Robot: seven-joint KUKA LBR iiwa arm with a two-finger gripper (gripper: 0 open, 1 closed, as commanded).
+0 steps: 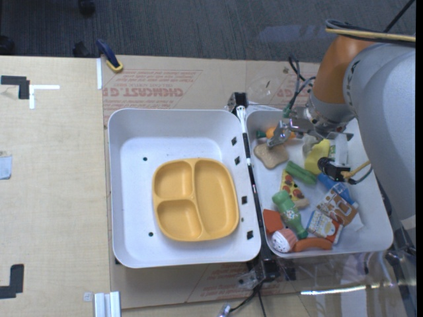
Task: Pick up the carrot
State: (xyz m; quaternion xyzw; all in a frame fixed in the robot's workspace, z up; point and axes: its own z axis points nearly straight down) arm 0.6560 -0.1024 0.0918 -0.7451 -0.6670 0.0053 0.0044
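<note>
Lying near the front wall of the right bin (377, 243), the carrot (314, 244) is an orange, elongated piece whose long axis runs roughly left to right across the view, close to level; which end is its tip cannot be made out. Its left end sits just beside a white-and-pink ball (282, 240), and a printed snack packet (326, 220) lies just behind it. The gripper (285, 131) is well apart from the carrot, at the far end of the same bin, hanging over a tan bread-shaped piece (270, 154) beside a small orange object (271, 133) at the bin's back left corner. How far its jaws stand open cannot be told, and nothing can be seen gripped in them. Between gripper and carrot lie a green stick-shaped toy (301, 174), a yellow block (319, 154), a blue item (326, 181) and a green figure (289, 210). The left bin (125, 177) holds a yellow three-compartment plate (195, 199). On the brown cardboard (158, 90) behind the bins, red printing appears upside down and mirrored, too blurred to read reliably; the packet's print is also illegible.
</note>
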